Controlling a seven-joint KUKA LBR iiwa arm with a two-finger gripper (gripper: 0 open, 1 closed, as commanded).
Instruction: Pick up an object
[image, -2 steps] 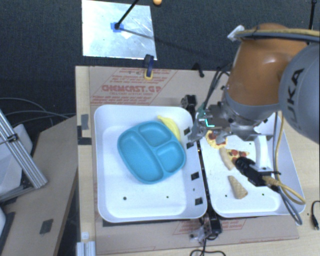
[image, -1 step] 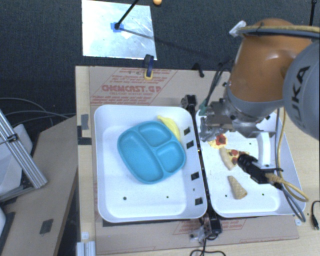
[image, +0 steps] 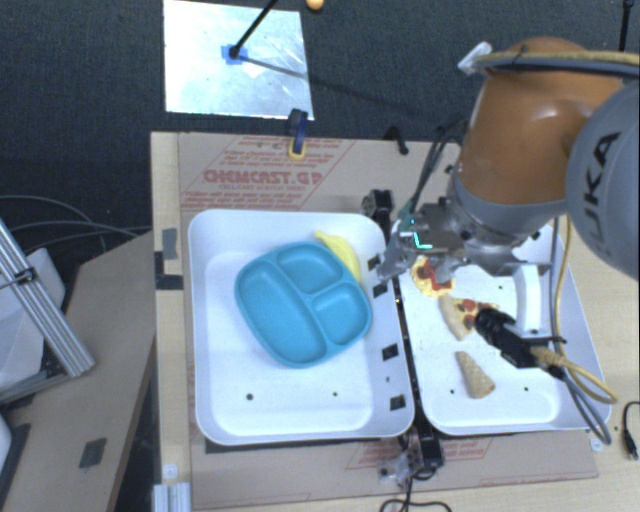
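2 white bins side by side on the bench (image: 120, 300), sitting on a cardboard sheet (image: 260, 172) with red print. Grey arm (image: 540, 140) with the orange band comes in from the right and hangs over the far-left part of the right bin (image: 520, 410).

The pincer (image: 428, 258) sits low under the wrist, close to the wall shared by the 2 bins. Released or clenched: cannot tell, the wrist body covers it. Nothing can be seen held in it.

Right bin, 3 loose things:
- a small red-and-yellow piece (image: 432, 278) right under the pincer, near the bin's far-left corner; touching the pincer or not, cannot tell.
- a pizza-slice toy (image: 459, 316) just nearer the camera than that piece, lying flat, close to it.
- a tan wedge (image: 476, 373) nearer still, flat on the bin floor, apart from the slice.

Left bin (image: 290, 415):
- a blue divided plate (image: 300, 302) with 3 compartments, lying flat about mid-bin and turned at an angle to the walls.
- a yellow banana (image: 341, 252) at the plate's far-right rim, partly behind it.

Black clips (image: 390, 352) run along the wall between the bins.

Beyond the bins, a yellow clamp (image: 297, 140) stands at the far edge of the cardboard and a shiny silver sheet (image: 235, 60) lies further back. A metal frame rail (image: 40, 305) slants across the left edge.
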